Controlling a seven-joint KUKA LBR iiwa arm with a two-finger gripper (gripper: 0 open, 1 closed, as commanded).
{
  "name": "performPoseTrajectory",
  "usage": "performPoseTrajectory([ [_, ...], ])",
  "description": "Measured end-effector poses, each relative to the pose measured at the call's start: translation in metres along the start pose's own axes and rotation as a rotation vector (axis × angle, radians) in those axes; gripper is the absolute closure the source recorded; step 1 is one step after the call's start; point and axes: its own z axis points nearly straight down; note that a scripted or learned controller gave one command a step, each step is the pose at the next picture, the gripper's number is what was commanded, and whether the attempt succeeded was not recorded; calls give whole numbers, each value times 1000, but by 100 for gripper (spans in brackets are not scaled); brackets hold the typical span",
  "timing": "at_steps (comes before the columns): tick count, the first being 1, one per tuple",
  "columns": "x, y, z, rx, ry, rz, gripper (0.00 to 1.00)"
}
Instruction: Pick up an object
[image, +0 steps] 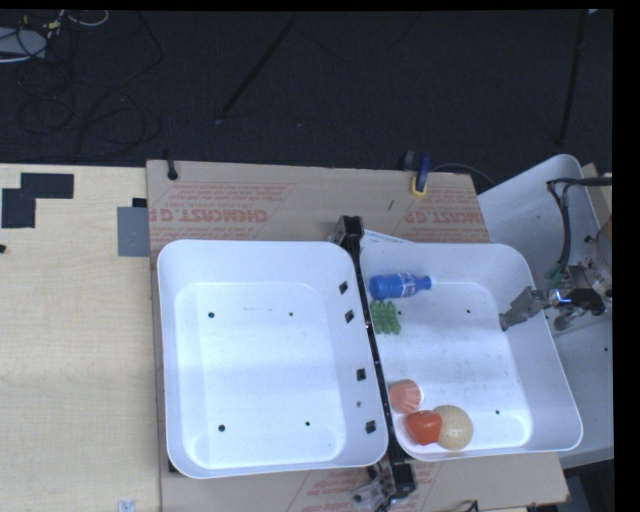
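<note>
Camera view: claw (522, 308) at the right edge of the right bin (545, 400), mid-right of frame; whether it is released or clenched cannot be told, and nothing shows in it. Bin's left side holds a blue bottle (398, 286), a green object (385, 318) below it, then pink ball (404, 395), red ball (424, 427) and yellow ball (454, 426) clustered lower. Cardboard sheet (260, 205) bears red print, upside down, unreadable.

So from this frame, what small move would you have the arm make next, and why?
Probably move the gripper further left over the right bin and line it up above the blue bottle. The gripper sits at the bin's right rim, apart from everything, while the bottle lies alone near the divider; the red, orange and yellow objects crowd one corner.
</note>
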Motion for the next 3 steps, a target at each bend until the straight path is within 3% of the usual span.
performPoseTrajectory([
  [1, -1, 2, -10, -2, 0, -1, 100],
  [2, 2, 24, 151, -6, -2, -3, 100],
  [3, 0, 24, 144, -5, -1, 0, 0],
])
